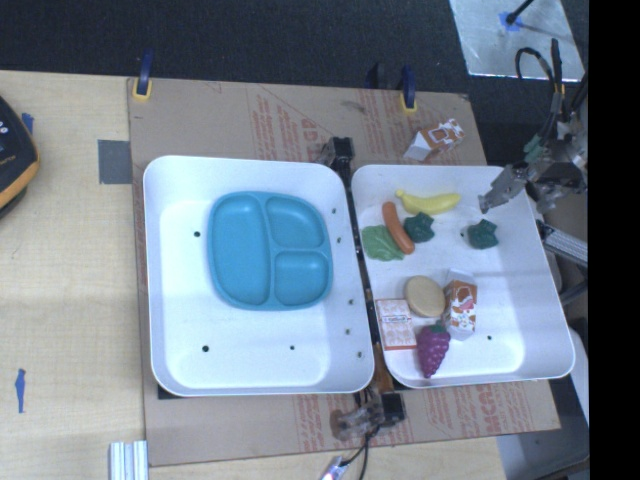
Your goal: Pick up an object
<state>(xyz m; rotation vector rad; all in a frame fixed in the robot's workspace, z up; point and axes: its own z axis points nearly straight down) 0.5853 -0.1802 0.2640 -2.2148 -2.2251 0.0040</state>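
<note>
The right bin (520, 298) holds several toy foods. A yellow banana (429, 202) lies at the back, with an orange hot dog (397, 227) and green leafy pieces (381, 243) beside it. A dark green piece (483, 234) sits toward the right. At the front lie a tan bun (424, 295), a small carton (461, 306), a flat packet (394, 324) and purple grapes (432, 350). My gripper (497, 190) hangs over the bin's back right corner, just above and right of the dark green piece. Nothing shows between its fingers.
The left bin (180, 348) carries a blue divided plate (270, 249). A small carton (436, 139) lies on the cardboard behind the right bin. Clamps (407, 85) hold the cardboard's back edge. A yellow and black device (12, 158) sits at the far left.
</note>
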